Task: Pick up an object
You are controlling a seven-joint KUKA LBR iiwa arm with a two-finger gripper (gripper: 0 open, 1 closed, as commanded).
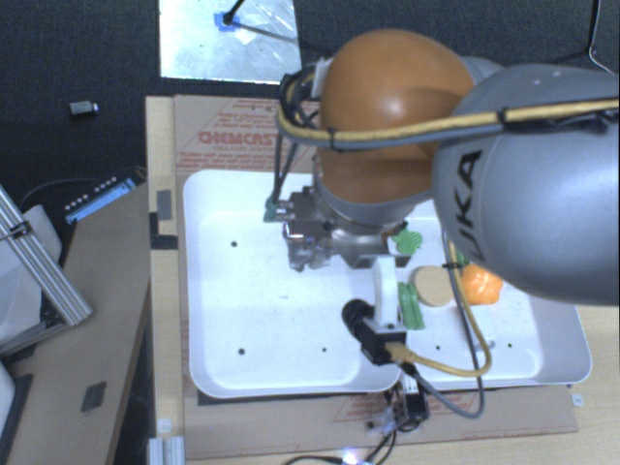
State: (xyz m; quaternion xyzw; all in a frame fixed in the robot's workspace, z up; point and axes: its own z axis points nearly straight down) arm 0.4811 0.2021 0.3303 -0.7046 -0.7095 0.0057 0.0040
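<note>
Evenly and brightly lit from above. Soft glare across the orange band (392,95) and white bin (242,289); faint shadows under the arm. Slightly soft, grainy throughout.

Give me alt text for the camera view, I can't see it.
A grey and orange robot arm reaches over a white bin, its hand low near the middle. An orange object, a tan disc and green pieces lie right of it.

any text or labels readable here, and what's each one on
"UKA", the visible end of the brand name, in dark letters on the grey arm housing.
Red print on the cardboard sheet behind the white bin: large letters, too blurred to read with certainty.
More red print on the cardboard at the bin's front edge: too small to read.
</note>
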